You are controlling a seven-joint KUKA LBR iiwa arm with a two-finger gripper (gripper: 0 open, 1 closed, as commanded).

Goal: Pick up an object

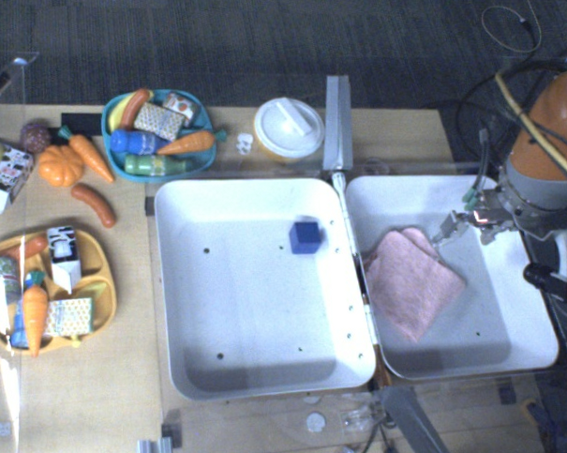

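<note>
Here the bench (264,428) carries two shallow white bins side by side. In the left bin (232,345) a small blue cube (305,236) lies near the far right corner, alone on the white floor. In the right bin (495,348) a pink cloth (410,281) lies flat on the left half of the floor, with its left edge near the wall between the two bins.

The arm (548,162), grey with an orange band, comes in from the right side, and its gripper (452,228) hangs over the far part of the right bin. The fingers point to the left, toward the far right corner of the pink cloth. The tip of the gripper is just beside this corner of the cloth, but I cannot tell if it touches it. Nothing is seen between the fingers, and whether they stand wide or narrow I cannot tell, because they are small and blurred. The blue cube is well apart from the gripper, on the other side of the dividing wall.

On the left of the bench there is a yellow tray (99,295) and a blue bowl (205,159), both with toy food, and some loose toy vegetables (75,169) between them. A white lid (290,125) lies behind the bins.
</note>
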